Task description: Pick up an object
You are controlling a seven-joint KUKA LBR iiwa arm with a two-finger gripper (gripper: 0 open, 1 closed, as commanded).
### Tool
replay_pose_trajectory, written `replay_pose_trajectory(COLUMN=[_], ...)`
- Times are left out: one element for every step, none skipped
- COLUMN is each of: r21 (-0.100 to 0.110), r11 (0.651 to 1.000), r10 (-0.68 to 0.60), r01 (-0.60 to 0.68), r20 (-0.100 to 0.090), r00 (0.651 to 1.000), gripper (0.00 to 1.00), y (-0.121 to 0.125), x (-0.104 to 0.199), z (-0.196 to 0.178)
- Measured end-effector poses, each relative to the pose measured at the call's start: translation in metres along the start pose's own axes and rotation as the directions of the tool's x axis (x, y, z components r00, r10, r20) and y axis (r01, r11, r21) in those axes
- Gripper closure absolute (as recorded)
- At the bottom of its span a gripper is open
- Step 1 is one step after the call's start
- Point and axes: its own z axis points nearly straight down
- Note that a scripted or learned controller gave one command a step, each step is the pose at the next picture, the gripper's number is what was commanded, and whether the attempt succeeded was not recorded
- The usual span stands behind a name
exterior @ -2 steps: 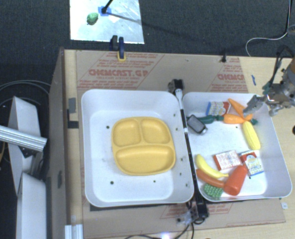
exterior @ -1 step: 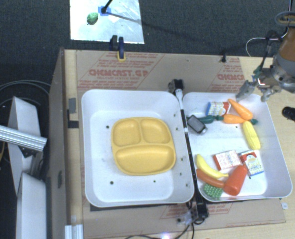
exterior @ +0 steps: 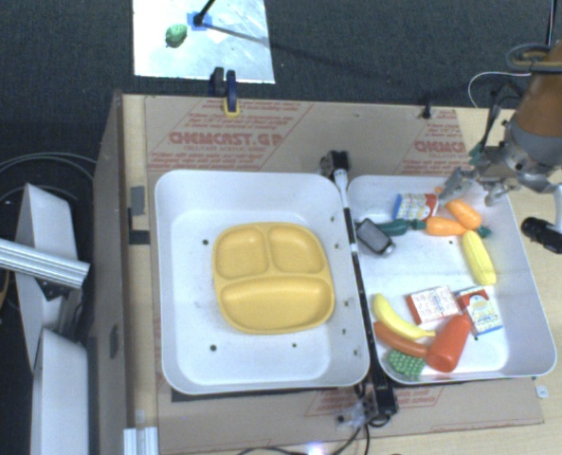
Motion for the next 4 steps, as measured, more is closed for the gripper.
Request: replay_pose_trajectory(r21=[0.002,0.014,-0.001,0.008], r11=[1.0,1.0,1.0,1.0], r10=[-0.001,0.0,0.002,0.0], r01=[0.001,0.0,-0.002,0.0], r20=[0.0,0.001,0.001,0.0], r00=[1.0,1.0,1.0,1.0], gripper=[0.0,0.0,0.0,0.0], y=[0.0,-0.002,-0.034,-0.002], x=[-0.001,0.055,0.042,0.065], z=[0.038,0.058,0.026,0.051])
